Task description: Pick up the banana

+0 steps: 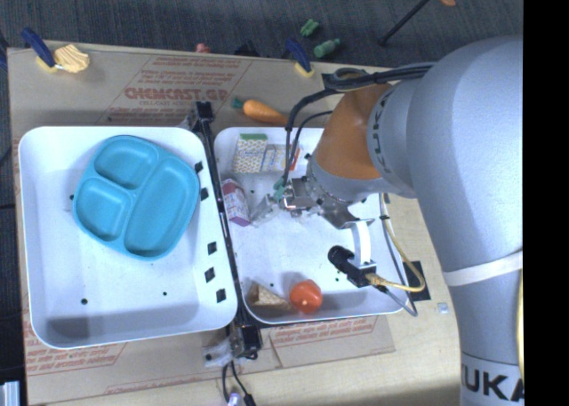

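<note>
I have the gripper [286,197] down in the right bin [267,244], searching; I cannot tell its state. No banana identified yet (tomato [306,296] nearby), so locating comes next.

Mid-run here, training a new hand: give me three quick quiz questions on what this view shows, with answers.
1. True or false: the blue divided plate lies in the left bin.
2. Which bin is the gripper over? A) left B) right
3. Fill in: the tomato sits near the right bin's ____ edge in the picture.

Key: 1 true; 2 B; 3 bottom.
</note>
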